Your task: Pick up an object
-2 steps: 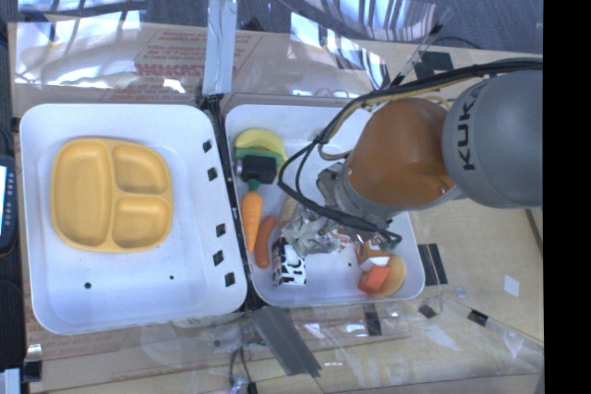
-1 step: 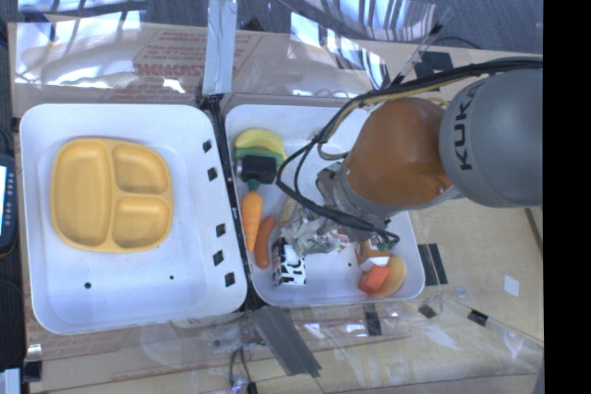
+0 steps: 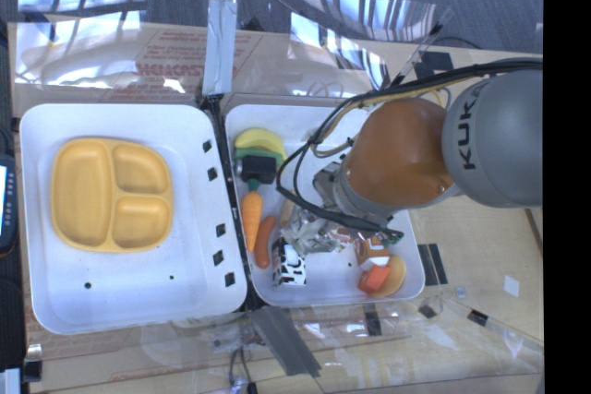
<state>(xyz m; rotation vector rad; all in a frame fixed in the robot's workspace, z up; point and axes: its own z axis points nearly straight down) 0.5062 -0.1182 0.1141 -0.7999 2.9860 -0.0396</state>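
End effector (image 3: 309, 235) low in right bin (image 3: 277, 111) beside carrot (image 3: 251, 215); grip state impossible to tell. Best centred over one object, clear of neighbours, before closing.

- Left bin (image 3: 37, 226): yellow divided tray (image 3: 111, 194) with three compartments, lying flat.
- Right bin (image 3: 277, 291): arm (image 3: 443, 152) reaches in from the right, orange band above wrist; gripper (image 3: 309, 235) low over the bin's middle, fingers not clear.
- Yellow banana-like toy (image 3: 260, 143) at the bin's top left, dark green block (image 3: 259, 169) just below it.
- Carrot (image 3: 251, 217) and red-brown sausage (image 3: 265, 240) side by side along the left wall.
- Black-and-white object (image 3: 292, 268) near the gripper.
- Orange-red toys (image 3: 380, 274) in the lower right corner.
- Black cables (image 3: 305, 161) loop off the wrist.
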